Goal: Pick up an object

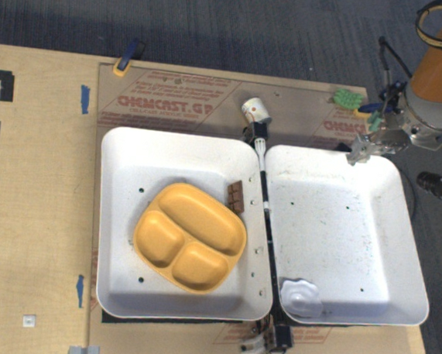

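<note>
The gripper (361, 151) hung at the upper right of the frame, holding nothing I could see, so it should go slowly down to the yellow tray (190, 236) in the left bin (117, 201).

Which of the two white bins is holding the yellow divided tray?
The left bin: the yellow tray lies in it, with a small brown piece. The right bin holds a crumpled white object.
</note>
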`<action>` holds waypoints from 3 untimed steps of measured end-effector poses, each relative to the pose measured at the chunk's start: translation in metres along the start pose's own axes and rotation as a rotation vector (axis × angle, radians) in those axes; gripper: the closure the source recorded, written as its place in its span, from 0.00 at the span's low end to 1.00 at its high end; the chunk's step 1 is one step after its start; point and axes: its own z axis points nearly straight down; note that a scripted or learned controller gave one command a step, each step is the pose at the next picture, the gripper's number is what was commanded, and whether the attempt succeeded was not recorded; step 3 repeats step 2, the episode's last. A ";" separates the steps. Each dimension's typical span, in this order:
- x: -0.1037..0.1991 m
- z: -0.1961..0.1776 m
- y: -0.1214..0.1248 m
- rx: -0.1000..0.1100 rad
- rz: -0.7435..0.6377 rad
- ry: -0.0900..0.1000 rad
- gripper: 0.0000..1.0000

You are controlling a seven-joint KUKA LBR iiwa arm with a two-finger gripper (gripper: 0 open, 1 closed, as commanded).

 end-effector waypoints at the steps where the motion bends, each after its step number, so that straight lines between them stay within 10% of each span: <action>1: -0.056 -0.006 -0.013 -0.004 -0.324 -0.005 1.00; 3: -0.005 0.015 -0.001 0.000 -0.196 0.000 1.00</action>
